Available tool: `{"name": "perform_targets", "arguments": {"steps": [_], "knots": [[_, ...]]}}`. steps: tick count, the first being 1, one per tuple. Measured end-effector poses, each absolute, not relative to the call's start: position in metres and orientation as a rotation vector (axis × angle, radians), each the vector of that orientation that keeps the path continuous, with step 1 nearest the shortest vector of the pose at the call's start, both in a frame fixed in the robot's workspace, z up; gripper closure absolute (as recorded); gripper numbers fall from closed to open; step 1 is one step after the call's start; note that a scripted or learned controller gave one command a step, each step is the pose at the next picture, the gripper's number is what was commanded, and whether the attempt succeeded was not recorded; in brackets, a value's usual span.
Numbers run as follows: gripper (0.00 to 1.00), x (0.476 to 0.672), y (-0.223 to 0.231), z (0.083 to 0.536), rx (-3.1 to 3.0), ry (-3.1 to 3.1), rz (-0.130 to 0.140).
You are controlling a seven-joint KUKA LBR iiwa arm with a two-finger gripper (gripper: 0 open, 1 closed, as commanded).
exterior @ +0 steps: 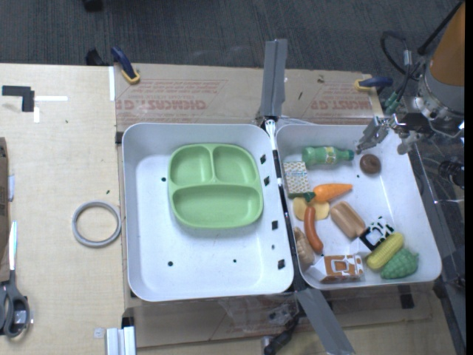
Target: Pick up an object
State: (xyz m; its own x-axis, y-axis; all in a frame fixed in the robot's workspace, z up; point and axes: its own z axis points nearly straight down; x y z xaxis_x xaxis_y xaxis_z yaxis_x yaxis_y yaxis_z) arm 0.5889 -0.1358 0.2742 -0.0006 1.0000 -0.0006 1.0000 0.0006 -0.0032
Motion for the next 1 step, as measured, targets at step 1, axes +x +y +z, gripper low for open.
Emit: {"name": "perform_targets", "arguments": {"steps": [1], "knots": [[0.00,0.4942,-0.1050,0.1837,-2.052,-2.375,0.004]]}}
